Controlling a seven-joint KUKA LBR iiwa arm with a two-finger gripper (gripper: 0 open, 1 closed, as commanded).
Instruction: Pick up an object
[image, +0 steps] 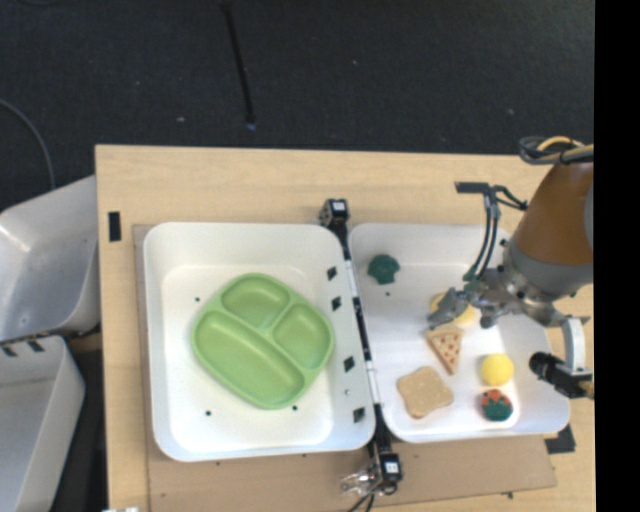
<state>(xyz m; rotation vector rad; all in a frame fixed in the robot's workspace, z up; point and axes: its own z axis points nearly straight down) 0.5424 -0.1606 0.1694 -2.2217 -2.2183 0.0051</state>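
Note:
The right bin (410, 243) holds several toy foods. A dark green broccoli piece (382, 267) lies near its back left. A pizza slice (446, 349) sits mid-bin, with a toast slice (424, 391) in front of it. To the right are a yellow ball-like fruit (495, 369) and a red and green piece (496, 405). My gripper (462, 308) is low over the bin, just behind the pizza slice. A small yellow object (464, 318) peeks out right under it, mostly hidden by it.
The left bin (175, 420) holds a green divided plate (262, 339). A black-clipped divider (352, 320) runs between the bins. The arm's orange band (558, 215) hangs over the right bin's far right side. Cables loop beside the wrist.

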